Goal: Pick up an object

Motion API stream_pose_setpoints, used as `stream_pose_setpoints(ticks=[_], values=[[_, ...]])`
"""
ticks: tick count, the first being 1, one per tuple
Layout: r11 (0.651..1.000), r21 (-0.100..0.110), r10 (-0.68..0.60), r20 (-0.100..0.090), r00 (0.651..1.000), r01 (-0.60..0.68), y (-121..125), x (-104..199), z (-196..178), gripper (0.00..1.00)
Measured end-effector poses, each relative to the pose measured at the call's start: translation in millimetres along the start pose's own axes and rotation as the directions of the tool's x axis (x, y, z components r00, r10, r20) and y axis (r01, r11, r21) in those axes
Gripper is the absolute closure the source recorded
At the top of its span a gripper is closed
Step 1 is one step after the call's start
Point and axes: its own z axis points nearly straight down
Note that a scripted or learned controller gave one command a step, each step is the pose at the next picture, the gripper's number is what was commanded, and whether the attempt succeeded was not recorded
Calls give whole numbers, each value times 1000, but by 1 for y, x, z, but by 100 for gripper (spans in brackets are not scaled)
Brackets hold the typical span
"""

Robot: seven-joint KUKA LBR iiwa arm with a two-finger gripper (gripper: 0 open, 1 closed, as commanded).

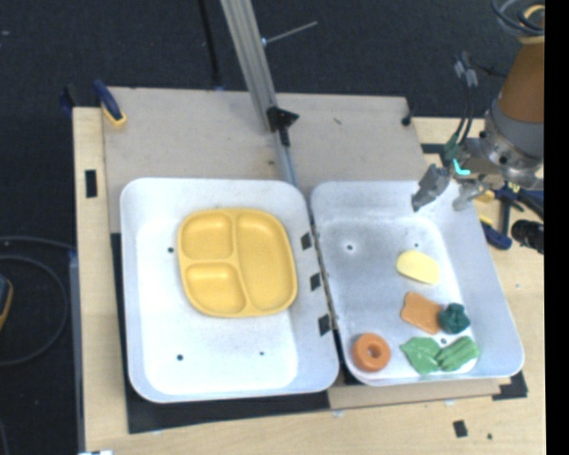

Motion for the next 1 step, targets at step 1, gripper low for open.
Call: stream_pose_setpoints(ticks=[1], values=[[1000, -3, 0, 0, 1000, 0, 1, 0, -1, 0]])
